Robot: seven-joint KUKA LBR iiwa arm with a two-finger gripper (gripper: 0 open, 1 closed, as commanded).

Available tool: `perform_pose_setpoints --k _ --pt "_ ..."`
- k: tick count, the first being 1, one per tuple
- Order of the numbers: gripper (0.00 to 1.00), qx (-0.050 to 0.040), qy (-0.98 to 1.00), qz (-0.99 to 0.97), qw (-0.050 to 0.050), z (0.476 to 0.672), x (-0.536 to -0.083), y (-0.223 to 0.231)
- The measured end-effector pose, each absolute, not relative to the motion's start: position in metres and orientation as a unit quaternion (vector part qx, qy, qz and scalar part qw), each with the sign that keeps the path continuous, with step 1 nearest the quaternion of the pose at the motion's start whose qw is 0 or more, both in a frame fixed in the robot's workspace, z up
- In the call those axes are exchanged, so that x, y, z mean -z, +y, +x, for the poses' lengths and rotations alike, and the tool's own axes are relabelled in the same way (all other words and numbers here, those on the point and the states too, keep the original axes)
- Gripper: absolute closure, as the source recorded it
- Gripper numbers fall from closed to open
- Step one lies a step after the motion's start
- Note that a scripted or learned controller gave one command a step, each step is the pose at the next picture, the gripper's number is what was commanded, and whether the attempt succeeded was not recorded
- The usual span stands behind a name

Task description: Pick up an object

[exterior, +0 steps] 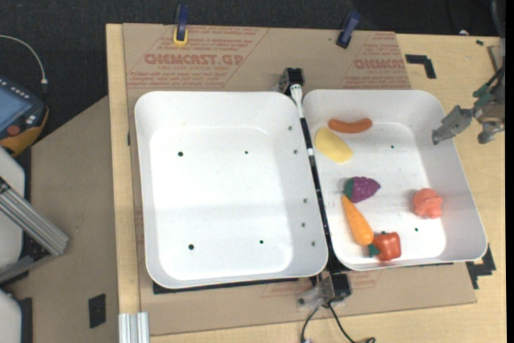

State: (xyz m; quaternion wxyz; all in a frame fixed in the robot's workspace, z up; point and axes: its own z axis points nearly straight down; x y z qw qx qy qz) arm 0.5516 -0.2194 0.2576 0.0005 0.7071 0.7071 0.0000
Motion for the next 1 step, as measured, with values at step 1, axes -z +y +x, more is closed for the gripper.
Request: perform_pose_setpoints --k 1 --pt "0.0 0.0003 0.708 0.706 0.0 0.6148 -0.1547 -0.2226"
